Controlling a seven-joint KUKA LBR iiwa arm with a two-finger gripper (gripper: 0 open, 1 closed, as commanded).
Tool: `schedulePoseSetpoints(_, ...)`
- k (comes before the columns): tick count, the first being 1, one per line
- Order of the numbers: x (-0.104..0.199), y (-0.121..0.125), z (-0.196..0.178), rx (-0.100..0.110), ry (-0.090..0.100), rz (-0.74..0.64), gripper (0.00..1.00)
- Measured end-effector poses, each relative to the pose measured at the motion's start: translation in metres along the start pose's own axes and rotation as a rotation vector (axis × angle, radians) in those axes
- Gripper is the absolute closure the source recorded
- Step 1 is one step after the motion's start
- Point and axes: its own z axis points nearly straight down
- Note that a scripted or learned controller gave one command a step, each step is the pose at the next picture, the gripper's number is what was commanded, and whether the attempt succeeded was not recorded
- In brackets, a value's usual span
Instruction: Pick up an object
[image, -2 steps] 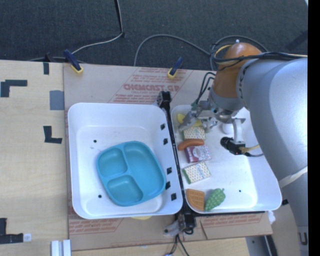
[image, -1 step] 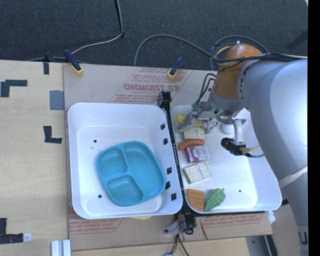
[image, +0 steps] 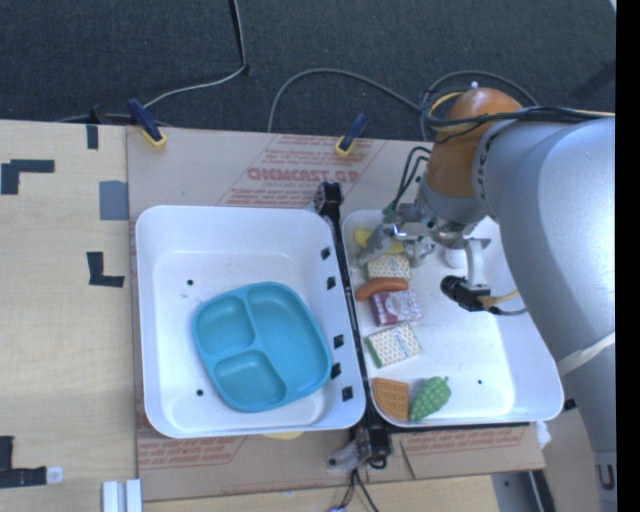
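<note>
Fingers (image: 392, 236) hover low in the right bin (image: 520, 390); whether they're parted, I can't tell. Just below them lies a pale checkered cracker (image: 388, 267).

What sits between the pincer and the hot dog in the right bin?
Nothing visible blocks it. The pincer hangs at the bin's far end; a cracker lies between it and the hot dog, flat on the floor.

Dark grey carpet (image: 300, 40) runs across 12 o'clock, cables (image: 235, 55) trailing over it. Pale wooden bench top (image: 60, 330) at 9 o'clock, black tape marks (image: 100, 270) stuck on. Brown printed cardboard sheet (image: 250, 175) at centre, pinned at its 12 o'clock edge by two blue-and-yellow clamps (image: 147, 122). Light even, soft.
</note>
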Motion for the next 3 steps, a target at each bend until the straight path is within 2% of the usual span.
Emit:
schedulePoseSetpoints(1, 0.0, 0.0, 0.0, 0.0, 0.0, 0.0, 0.0)
schedulePoseSetpoints(2, -0.033, -0.095, -0.02, -0.007, 0.002, 0.002, 0.0)
schedulePoseSetpoints(3, -0.004, -0.122, 0.0, -0.014, 0.0, 0.001, 0.0)
